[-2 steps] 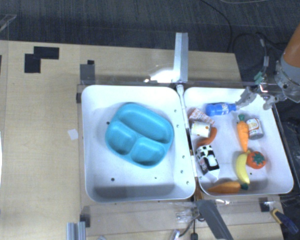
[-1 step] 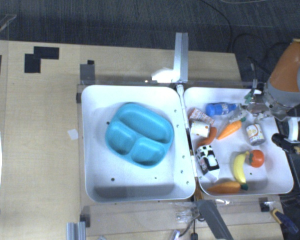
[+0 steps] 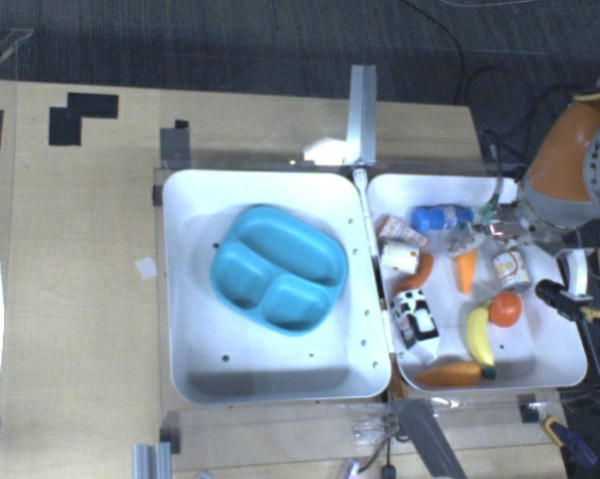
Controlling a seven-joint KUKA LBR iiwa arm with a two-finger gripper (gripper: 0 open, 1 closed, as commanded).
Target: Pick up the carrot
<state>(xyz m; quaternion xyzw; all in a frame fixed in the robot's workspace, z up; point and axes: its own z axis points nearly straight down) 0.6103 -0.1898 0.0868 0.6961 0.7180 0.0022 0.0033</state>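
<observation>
Your carrot point(image 3: 464, 270), a short smooth orange cone, lies in the right bin point(image 3: 544, 352) just beside the gripper point(image 3: 494, 226), below and left of it. You cannot tell whether the gripper is open or closed. Below it sit 1 round tomato point(image 3: 505, 309) and 1 curved banana point(image 3: 477, 335).

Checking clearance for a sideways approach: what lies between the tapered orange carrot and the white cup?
The camera view shows a curved reddish-brown sausage beside the white cup, apart from the orange carrot.
</observation>
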